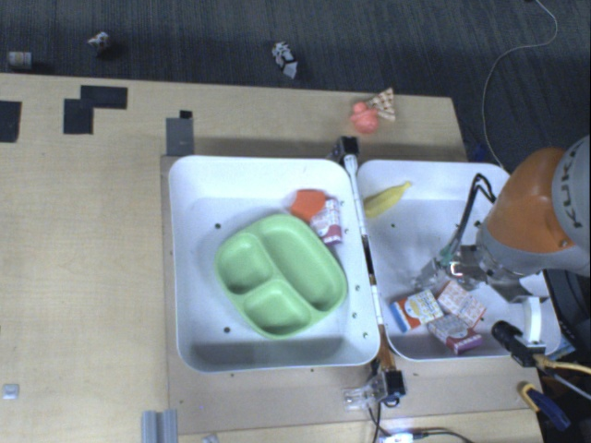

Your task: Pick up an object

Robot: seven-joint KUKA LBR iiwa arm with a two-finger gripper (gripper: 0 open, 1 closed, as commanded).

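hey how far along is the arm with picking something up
Done: the arm has reached into the right bin, and its claw is low over the small packets. In hand: nothing visibly gripped. Left: gripping one item and lifting it. The banana lies apart from the claw, and the green plate sits in the left bin.

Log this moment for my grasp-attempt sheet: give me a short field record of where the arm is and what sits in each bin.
arm: reaching in from the right over the right bin
gripper: low above the small packets near that bin's front
right bin, other contents: yellow banana-like item at the back
left bin: green divided plate, orange item and a small packet at its back edge
held object: none visible
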